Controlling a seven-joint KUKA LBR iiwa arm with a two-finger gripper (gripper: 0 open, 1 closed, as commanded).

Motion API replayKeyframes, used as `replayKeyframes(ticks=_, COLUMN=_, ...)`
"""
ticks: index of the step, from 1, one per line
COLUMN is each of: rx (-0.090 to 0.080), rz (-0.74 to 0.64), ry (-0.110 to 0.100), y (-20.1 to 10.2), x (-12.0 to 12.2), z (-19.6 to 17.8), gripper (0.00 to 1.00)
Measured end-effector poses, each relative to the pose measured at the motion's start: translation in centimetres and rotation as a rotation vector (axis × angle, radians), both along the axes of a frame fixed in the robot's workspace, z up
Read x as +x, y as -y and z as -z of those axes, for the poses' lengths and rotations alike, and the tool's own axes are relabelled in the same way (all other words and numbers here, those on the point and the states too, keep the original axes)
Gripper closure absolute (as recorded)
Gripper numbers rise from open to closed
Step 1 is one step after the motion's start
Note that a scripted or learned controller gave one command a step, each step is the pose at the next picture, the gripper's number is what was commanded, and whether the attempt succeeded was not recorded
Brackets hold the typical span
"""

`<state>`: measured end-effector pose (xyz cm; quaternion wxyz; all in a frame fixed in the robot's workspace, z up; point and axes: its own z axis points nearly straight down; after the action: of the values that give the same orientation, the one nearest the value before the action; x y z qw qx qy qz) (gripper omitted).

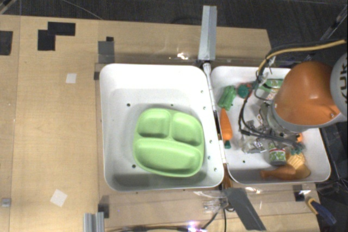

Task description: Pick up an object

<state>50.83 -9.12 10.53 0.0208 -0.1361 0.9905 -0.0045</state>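
Observation:
The arm's orange band (pixel 305 94) hangs over the right bin (pixel 326 168), and the gripper (pixel 266 141) reaches down beneath it among cables and small items. Around it lie a green toy (pixel 227 96) at the bin's upper left, an orange carrot-like piece (pixel 225 125) along the left wall, a small green-and-grey can (pixel 277 156), a waffle-patterned yellow piece (pixel 296 160) and a brown piece (pixel 278 173) near the front wall. The wrist hides the fingertips.
The left bin (pixel 117 84) holds a light green divided plate (pixel 169 141). A metal post (pixel 208 32) stands behind the gap between the bins. Wooden bench surface spreads to the left, with black markers at its far left.

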Motion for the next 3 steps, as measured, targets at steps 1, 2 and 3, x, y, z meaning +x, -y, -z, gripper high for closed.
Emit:
replayKeyframes(ticks=1, rx=0.000, rz=-0.069, ry=-0.024, y=0.1, x=6.0, z=-10.9, gripper=1.00)
replayKeyframes(ticks=2, rx=-0.002, rz=-0.236, ry=-0.038, y=7.5, x=3.9, z=-2.5, gripper=1.00)
replayKeyframes(ticks=3, rx=-0.009, rz=-0.537, ry=-0.031, y=8.1, x=0.3, z=-0.4, gripper=1.00)
